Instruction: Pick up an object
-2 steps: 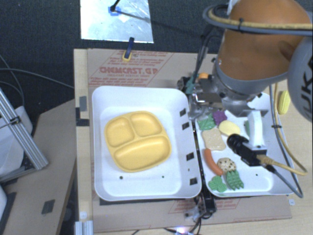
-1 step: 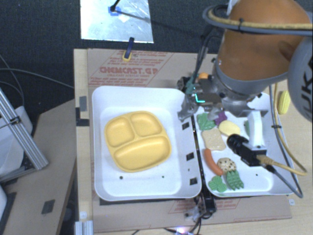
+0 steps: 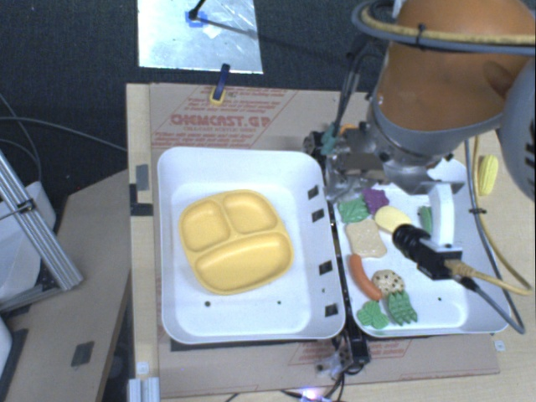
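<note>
The right bin [image 3: 445,305] holds several toy foods. Along its left side lie a green leafy piece [image 3: 353,210], purple grapes [image 3: 376,198], a pale yellow lump [image 3: 391,219] and a beige bread slice [image 3: 366,239]. Nearer the front are an orange sausage [image 3: 363,276], a speckled cookie [image 3: 388,281] and two green pieces [image 3: 373,313] [image 3: 402,306]. My gripper [image 3: 345,171] hangs over the bin's far left corner, just above the leafy piece and the grapes. The grey wrist and orange band hide most of it, and nothing shows in its grasp.
The left bin [image 3: 172,224] carries a yellow divided tray [image 3: 235,239]. A yellow corn cob [image 3: 487,174] lies at the right bin's far right side, and a green strip [image 3: 426,218] sits beside the pale bracket. Cardboard [image 3: 218,115] underlies both bins.
</note>
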